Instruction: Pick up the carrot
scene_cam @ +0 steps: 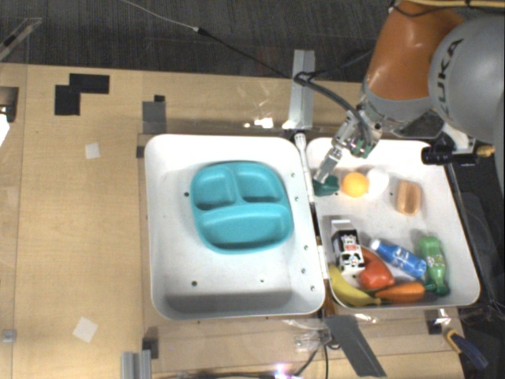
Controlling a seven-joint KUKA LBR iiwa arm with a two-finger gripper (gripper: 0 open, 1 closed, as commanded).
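1. The end effector (330, 164) hovers at the right bin's upper left corner; how far it is open cannot be told, and nothing is visibly held.
2. The tapered orange carrot (403, 292) lies well apart, down-right, against the bin's lower wall, long axis left-right.

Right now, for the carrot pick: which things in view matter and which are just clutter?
Job:
carrot, near edge of right bin
gripper, at that bin's left wall, away from the carrot

Clutter:
banana
red pepper
blue bottle
green bottle
orange
bread roll
teal plate in left bin
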